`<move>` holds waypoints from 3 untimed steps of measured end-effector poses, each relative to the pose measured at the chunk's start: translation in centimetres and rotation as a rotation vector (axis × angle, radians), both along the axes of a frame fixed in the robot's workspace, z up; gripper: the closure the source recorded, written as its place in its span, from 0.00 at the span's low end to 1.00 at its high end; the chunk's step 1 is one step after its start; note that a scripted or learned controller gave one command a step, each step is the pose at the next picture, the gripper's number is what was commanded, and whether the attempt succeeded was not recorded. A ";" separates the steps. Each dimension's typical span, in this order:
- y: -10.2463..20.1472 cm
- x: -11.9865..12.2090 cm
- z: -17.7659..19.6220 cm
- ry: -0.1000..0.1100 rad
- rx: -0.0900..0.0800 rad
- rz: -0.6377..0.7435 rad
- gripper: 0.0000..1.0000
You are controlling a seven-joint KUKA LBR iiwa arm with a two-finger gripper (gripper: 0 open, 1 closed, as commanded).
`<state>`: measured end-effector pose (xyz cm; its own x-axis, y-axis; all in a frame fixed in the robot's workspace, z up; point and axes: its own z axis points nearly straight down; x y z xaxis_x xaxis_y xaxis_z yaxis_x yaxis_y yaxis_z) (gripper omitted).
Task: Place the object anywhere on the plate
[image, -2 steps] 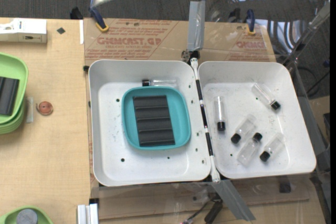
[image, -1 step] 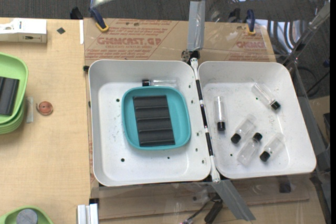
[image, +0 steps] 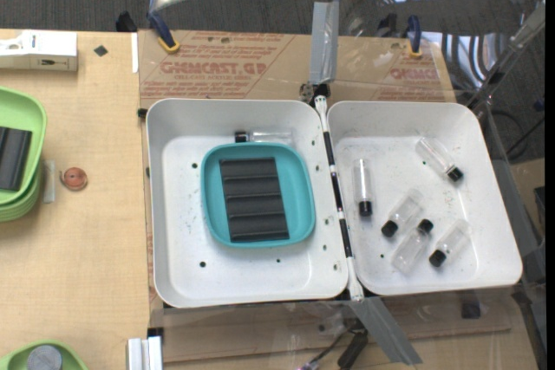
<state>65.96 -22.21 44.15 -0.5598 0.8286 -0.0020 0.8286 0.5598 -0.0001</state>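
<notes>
left bin [image: 173, 273]: holds teal plate [image: 257, 193], black ridged insert on it
vial by plate [image: 260, 136]: clear, black cap, lying just past the plate's far rim, off the plate
right bin [image: 486, 269]: five clear vials, black caps, loose on the floor
- long vial [image: 363, 186]: near left wall, cap toward camera
- far vial [image: 439, 159]: tilted, near far right
- three vials [image: 416, 230]: clustered near front, close together
fingers: cannot tell
</notes>
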 end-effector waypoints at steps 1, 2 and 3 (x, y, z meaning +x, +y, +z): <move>0.0 0.0 0.0 0.000 0.000 0.000 0.00; 0.0 0.0 0.0 0.000 0.000 0.000 0.00; 0.0 0.0 0.0 0.000 0.000 0.000 0.00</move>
